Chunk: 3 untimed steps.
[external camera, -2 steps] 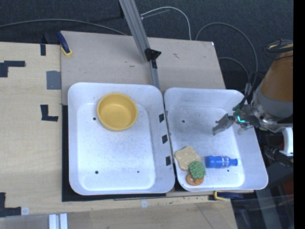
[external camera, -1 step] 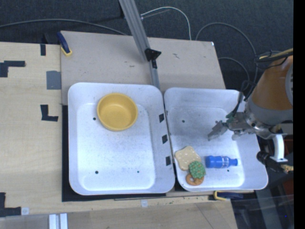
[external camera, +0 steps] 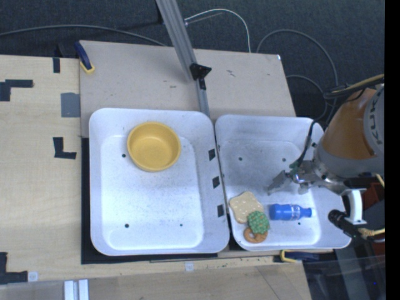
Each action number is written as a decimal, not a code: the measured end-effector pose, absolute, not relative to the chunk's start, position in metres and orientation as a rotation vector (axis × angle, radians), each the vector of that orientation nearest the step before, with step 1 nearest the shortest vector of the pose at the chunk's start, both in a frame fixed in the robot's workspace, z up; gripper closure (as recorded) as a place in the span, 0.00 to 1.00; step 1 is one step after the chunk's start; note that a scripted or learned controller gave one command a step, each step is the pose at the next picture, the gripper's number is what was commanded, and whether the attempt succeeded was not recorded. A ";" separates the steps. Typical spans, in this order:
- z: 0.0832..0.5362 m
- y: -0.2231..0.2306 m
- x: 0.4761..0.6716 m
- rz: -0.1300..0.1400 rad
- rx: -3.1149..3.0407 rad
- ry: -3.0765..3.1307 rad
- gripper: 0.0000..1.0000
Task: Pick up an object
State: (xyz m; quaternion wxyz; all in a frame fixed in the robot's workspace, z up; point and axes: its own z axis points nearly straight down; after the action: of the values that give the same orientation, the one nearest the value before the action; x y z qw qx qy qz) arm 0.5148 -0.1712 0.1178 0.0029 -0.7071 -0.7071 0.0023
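Both bins, left (external camera: 103, 186) and right (external camera: 250, 130): white plastic, smooth, slight sheen, floors peppered with dark specks and scuffs

Bowl (external camera: 154, 145) at left bin's far edge: yellow plastic, matt, smooth

Bottle (external camera: 289, 212) near right bin's front edge: glossy blue plastic, white cap

Beside it, near the front-left corner, a tan slab (external camera: 244, 205), matt, looks soft; a green piece (external camera: 257, 221), bumpy texture; material of both unclear

Bench (external camera: 31, 167): pale wood-look surface, matt, with dark tape patches

Board (external camera: 144, 74) under the bins' far edge: grey-brown, matt, scuffed

Slanted bar (external camera: 173, 19): bare metal, satin

Arm (external camera: 350, 136): orange band glossy, grey shell smooth

Gripper (external camera: 289, 179): dull grey metal

Floor (external camera: 312, 11): dark, rough carpet-like weave
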 end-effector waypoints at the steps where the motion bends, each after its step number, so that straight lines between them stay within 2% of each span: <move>1: 0.088 -0.171 0.515 0.003 -2.221 -2.223 0.00; 2: 0.100 -0.170 0.515 0.000 -2.220 -2.222 1.00; 3: 0.142 -0.174 0.516 -0.001 -2.222 -2.224 1.00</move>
State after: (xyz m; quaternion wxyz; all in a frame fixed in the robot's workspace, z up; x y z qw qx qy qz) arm 0.5161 -0.1737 0.1420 -0.0010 -0.7068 -0.7074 -0.0004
